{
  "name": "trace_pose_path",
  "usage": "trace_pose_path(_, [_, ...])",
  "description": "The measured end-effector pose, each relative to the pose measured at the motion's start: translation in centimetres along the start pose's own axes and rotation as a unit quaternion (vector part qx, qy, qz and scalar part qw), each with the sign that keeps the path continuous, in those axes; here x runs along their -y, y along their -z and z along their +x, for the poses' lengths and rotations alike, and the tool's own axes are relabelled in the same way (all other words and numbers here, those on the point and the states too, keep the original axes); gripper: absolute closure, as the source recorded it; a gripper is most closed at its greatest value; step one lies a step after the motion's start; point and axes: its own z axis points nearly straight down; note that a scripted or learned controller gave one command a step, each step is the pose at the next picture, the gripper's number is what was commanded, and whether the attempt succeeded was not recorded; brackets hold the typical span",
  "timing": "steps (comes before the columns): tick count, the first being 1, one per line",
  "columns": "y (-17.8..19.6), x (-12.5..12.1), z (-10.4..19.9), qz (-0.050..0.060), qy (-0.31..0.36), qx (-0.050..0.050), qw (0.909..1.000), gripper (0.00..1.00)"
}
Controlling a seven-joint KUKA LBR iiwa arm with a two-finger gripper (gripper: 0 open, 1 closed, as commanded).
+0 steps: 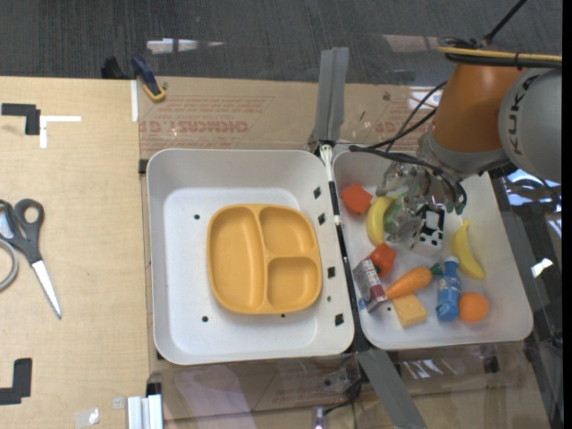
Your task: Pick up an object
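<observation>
Objects for picking lie crowded in the right bin (pixel 509 329): a banana (pixel 376 220) at the tool's left side, a red-orange piece (pixel 356 197) up-left of it, a small red item (pixel 383 257) below, a wrapped packet (pixel 369 283) near the bin's left wall, a carrot (pixel 408 282) lying slantwise, a yellow block (pixel 409 311) just under the carrot, a blue bottle (pixel 448 289), an orange (pixel 474 307) at lower right, a second banana (pixel 466 250) right of centre, a black-and-white die (pixel 432 228) close under the tool; the tool (pixel 407 213) hangs low over the bin's upper middle, between the two bananas, beside the die; whether it is spread or pinching anything, cannot tell, cables and housing hide it; grey arm with orange band (pixel 474 105) enters from upper right; left bin (pixel 170 239) carries a yellow divided plate (pixel 264 259), three compartments, lying flat at centre; on the worktop (pixel 71 329) to the far left, scissors (pixel 34 248), well apart from both bins.
</observation>
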Motion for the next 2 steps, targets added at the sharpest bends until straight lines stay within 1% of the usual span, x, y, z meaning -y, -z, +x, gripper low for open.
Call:
trace_pose_path(1, [0.0, 7.1, 3.5, 0.001, -0.102, -0.002, 0.9948, 0.00])
trace_pose_path(2, [-0.1, 8.9, 11.0, 0.000, -0.084, -0.003, 0.9965, 0.00])
